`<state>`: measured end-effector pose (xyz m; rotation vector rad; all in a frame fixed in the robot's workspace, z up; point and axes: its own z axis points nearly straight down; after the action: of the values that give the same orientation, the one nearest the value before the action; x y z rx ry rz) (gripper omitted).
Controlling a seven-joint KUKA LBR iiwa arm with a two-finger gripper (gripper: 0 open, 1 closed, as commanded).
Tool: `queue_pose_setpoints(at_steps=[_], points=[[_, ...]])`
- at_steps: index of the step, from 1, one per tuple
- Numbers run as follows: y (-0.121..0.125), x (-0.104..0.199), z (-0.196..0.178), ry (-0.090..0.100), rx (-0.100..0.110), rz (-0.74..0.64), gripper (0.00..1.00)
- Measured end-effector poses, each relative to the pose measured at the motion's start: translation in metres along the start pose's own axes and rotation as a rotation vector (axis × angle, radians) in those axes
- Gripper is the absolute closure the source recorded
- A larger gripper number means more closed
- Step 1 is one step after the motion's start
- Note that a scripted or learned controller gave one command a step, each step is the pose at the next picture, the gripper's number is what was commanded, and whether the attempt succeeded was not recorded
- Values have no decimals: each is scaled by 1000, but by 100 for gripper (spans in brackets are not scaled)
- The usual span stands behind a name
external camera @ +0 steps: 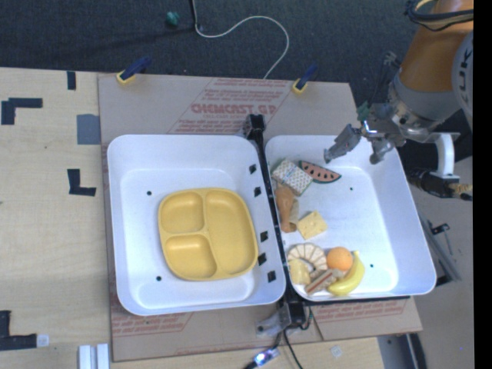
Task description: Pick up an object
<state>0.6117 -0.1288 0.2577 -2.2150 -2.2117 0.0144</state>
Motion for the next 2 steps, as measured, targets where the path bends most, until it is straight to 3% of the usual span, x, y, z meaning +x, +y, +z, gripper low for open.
queue_pose_setpoints(at_steps=[1,2], points=[[2,0,-8,-1,-13,-3,0],[-6,-6,48,-2,-8,-1,0]])
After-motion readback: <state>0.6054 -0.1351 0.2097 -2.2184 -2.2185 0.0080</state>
